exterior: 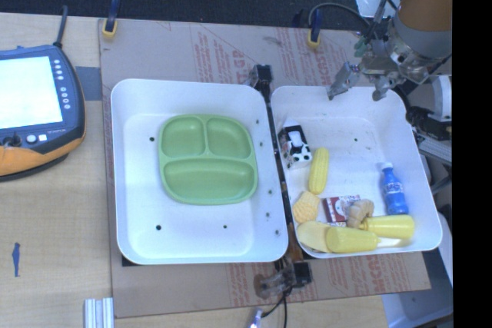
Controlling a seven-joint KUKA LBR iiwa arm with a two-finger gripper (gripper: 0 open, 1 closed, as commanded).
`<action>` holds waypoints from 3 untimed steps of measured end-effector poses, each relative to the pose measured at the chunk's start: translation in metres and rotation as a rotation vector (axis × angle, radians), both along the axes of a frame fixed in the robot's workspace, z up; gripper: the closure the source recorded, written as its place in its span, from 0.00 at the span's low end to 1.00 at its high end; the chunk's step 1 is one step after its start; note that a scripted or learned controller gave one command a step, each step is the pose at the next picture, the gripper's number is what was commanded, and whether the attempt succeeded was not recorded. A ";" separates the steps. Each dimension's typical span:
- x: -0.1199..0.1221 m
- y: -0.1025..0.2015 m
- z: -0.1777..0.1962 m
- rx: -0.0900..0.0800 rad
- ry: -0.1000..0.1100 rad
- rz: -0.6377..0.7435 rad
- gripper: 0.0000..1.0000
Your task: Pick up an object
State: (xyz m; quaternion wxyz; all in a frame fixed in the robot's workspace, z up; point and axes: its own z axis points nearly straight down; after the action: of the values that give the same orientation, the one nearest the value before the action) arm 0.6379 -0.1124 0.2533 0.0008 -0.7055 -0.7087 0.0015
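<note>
Left edge of the table (54, 242): a handheld screen unit (34, 107), cut off by the frame. Left bin (127, 165), smooth white: a pale green three-compartment plate (207, 159), matte, with rounded corners. Right bin (411, 146): a small black-and-white toy (294, 146), hard to identify, near its left wall; an upright corn cob (318, 170); a ridged yellow piece (305, 206); a red-and-white packet (335, 208), partly covered by a tan lump (359, 212); two glossy yellow cylinders (361, 234) at the near edge; a blue bottle (394, 189). The pincer (358, 86) hangs over the right bin's far edge, fingers spread, pinching nothing; the arm above is cut off.
</note>
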 end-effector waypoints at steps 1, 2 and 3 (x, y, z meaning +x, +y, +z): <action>-0.097 0.053 -0.062 0.000 0.003 0.001 0.00; -0.059 0.006 -0.145 0.000 -0.018 0.000 0.00; -0.160 0.004 -0.160 -0.001 -0.006 0.001 0.00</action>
State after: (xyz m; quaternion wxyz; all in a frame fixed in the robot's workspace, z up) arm 0.4776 -0.1083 0.0929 -0.0018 -0.7050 -0.7092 -0.0003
